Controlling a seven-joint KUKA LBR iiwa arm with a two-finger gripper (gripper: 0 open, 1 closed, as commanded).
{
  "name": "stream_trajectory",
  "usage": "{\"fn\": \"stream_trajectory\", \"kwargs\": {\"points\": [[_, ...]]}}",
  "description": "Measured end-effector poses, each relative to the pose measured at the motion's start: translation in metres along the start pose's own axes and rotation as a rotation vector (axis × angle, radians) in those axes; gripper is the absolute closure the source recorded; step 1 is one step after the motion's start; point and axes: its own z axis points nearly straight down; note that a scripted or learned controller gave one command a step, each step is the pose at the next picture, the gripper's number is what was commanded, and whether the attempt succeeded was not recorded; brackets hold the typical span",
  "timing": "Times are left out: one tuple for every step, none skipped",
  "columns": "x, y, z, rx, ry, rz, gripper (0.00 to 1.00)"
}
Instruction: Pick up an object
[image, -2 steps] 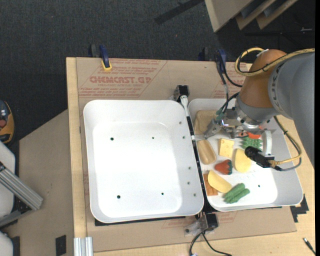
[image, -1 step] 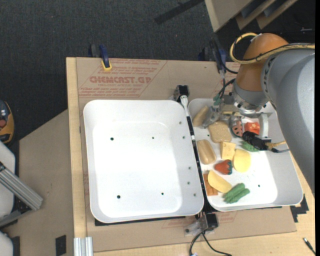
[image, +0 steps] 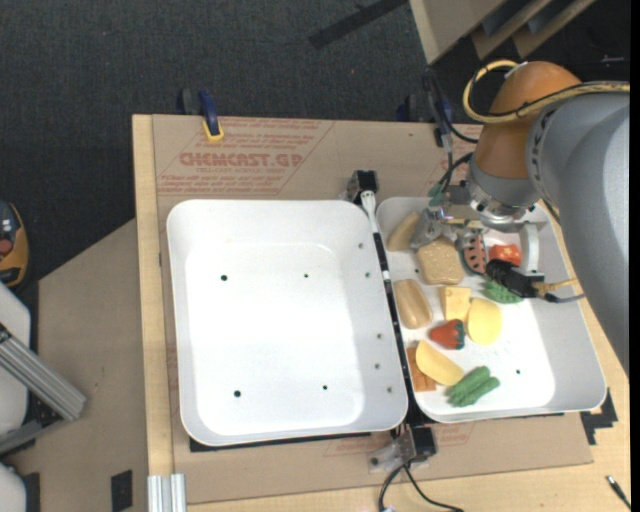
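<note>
Counter (image: 250, 165): brown board with red lettering; two shallow white bins are borne side by side on it.
Left bin (image: 275, 315): bare white floor with a few dark dots is seen; nothing to be grasped is made out in it.
Right bin (image: 560, 370): all the candidate objects are gathered here, in its left half and far end, most of them touching or overlapping.
Arm (image: 585, 170): grey with an orange band, reaching in from the right over the far end of the right bin; the bin's far right corner is covered by it.
End effector (image: 462, 228): hung low over the far end of the right bin, just above the tan bread-like slice; whether it is open, closed or gripping cannot be told, as the tip is lost against clutter.
Tan bread-like slice (image: 439, 264): judged light and stiff, flat; best taken across its narrow edges.
Long beige piece (image: 410, 303): lying along the bin's left wall; judged light, and crowded by the wall on one side.
Yellow rounded piece (image: 485, 322): judged smooth and likely slippery; to be taken across its middle.
Green pod-like piece (image: 472, 386): nearest the front, freest of neighbours; judged light and narrow, easily spanned.
Red piece (image: 447, 333): small, wedged between yellow items; hard to isolate.
Red and green items under the wrist (image: 503, 272): partly hidden, identity unclear.
</note>
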Motion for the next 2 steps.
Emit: {"fn": "stream_trajectory", "kwargs": {"points": [[0.0812,-0.0343,-0.0978,-0.023,0.009,-0.009,1.00],[0.0757,-0.0352,-0.1015,-0.017,0.005,-0.002,1.00]]}}
